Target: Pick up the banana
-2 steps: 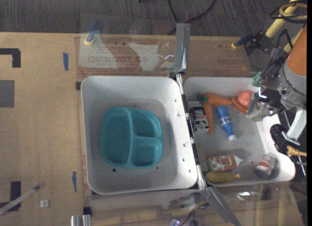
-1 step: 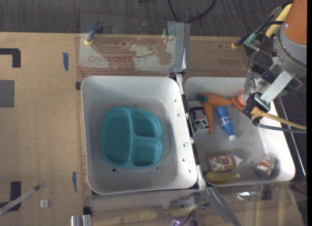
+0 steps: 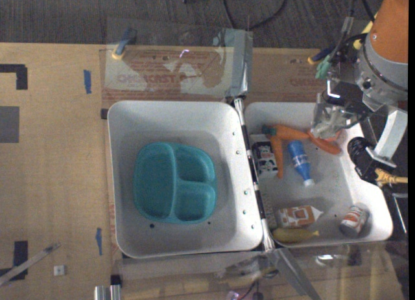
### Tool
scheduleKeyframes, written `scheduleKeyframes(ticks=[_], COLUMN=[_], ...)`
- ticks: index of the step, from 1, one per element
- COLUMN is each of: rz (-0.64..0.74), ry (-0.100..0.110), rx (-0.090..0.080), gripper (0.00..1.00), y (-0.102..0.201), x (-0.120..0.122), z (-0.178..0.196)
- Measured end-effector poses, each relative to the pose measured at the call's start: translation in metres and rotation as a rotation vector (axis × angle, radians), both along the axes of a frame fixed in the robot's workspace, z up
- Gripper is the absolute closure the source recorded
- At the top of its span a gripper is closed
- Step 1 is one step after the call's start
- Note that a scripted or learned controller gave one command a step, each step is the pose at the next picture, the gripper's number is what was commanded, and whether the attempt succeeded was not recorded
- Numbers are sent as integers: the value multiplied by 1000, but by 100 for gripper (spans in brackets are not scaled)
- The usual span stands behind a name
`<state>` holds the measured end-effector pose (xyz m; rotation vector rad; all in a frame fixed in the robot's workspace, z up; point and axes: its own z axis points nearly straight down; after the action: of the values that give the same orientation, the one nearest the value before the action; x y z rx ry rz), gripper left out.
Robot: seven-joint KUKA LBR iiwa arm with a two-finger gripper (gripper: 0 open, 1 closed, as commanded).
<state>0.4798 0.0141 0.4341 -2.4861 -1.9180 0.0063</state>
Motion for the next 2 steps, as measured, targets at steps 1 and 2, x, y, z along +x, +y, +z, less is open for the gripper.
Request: scheduleKeyframes(ticks=[1,2], rz=[349,354], ry=[-7,-9], rx=[0,-2], gripper=[100,100], y=[-8,-6], x=[28,29], z=[1,11])
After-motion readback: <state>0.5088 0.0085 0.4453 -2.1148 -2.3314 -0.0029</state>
